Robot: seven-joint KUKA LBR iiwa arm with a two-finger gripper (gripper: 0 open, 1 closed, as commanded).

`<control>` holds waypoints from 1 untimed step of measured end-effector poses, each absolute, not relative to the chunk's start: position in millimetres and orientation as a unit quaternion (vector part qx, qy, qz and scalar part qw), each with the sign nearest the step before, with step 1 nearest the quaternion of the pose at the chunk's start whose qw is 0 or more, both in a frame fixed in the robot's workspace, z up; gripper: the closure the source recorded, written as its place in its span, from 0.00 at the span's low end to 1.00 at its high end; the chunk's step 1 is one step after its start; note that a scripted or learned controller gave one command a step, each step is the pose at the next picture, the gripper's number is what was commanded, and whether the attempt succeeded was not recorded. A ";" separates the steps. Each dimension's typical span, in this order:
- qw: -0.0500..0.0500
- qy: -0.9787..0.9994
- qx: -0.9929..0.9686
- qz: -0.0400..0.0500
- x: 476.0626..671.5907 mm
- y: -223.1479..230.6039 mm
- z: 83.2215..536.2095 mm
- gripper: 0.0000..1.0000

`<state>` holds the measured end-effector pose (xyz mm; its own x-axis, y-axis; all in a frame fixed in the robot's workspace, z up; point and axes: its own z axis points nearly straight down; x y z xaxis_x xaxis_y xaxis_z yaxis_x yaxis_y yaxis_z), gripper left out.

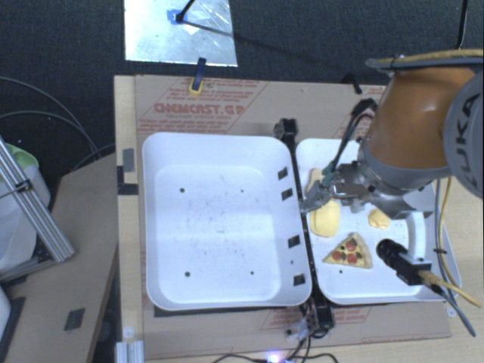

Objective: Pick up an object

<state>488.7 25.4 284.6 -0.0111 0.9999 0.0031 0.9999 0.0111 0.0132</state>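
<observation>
The right bin [333, 292] holds a pale yellow rounded object [326, 218], a toy pizza slice [349, 252] in front of it, and a small yellow piece [378, 218] further right. A pale yellow bit [313, 177] peeks out at the bin's left wall, behind the arm. My gripper [318, 196] hangs low over the left part of this bin, just above the pale yellow rounded object. Whether anything sits between its fingers is hidden by the wrist.
The left bin [219, 218] lies beside the right one, with black clips [291, 195] along the shared edge. Both bins rest on a cardboard sheet [204, 104]. The large orange and grey arm [423, 127] covers the right bin's back half.
</observation>
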 end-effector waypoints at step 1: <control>0.005 0.711 0.704 0.008 488.0 57.9 410.7 0.00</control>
<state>488.0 57.9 410.7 -0.0098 0.9999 0.0040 0.9998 0.0097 0.0175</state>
